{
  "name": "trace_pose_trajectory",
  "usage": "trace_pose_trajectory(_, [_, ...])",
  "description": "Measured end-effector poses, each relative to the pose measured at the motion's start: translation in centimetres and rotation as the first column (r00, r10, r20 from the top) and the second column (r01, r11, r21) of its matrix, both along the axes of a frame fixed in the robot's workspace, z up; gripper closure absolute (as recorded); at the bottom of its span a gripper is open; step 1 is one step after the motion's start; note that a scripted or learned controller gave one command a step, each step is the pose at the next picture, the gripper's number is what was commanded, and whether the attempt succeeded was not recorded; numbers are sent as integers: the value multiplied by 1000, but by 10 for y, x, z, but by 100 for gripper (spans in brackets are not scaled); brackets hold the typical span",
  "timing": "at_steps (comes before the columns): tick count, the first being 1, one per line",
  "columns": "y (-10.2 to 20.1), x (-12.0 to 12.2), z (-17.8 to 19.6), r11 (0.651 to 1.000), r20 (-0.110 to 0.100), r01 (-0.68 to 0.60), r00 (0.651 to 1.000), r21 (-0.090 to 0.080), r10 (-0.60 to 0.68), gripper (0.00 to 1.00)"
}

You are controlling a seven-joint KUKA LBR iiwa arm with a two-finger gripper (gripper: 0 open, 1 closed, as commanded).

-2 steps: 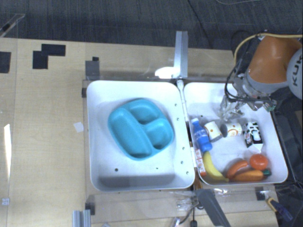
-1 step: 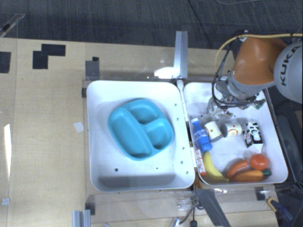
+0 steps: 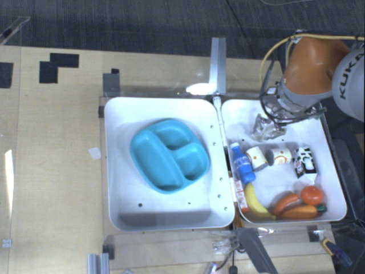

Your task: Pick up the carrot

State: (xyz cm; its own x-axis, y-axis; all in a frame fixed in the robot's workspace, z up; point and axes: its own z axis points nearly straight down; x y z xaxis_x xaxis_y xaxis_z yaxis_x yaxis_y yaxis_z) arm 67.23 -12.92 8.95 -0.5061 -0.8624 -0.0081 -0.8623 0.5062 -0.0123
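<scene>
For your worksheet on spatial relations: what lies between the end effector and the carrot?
In the camera view, two small white cylinders lie between the end effector and the carrot.

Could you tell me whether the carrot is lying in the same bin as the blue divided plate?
No, the carrot lies at the near edge of the right bin, while the blue divided plate sits in the left bin.

1. The arm [image 3: 342, 79] shows a grey shell with part of dark "KUKA" lettering on it.
2. A rounded orange band [image 3: 311, 64] sits above the wrist.
3. A yellow cable [image 3: 268, 59] loops alongside, with dark cables.
4. The gripper [image 3: 268, 127] is shiny metal.
</scene>
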Motion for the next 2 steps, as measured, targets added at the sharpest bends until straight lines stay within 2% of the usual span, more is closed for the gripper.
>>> trace_pose_trajectory(1, [2, 4, 15, 1000, 13, 3, 1000, 2, -3, 100])
trace_pose_trajectory(2, [0, -1, 48, 991, -1, -137, 991, 0, 137, 100])
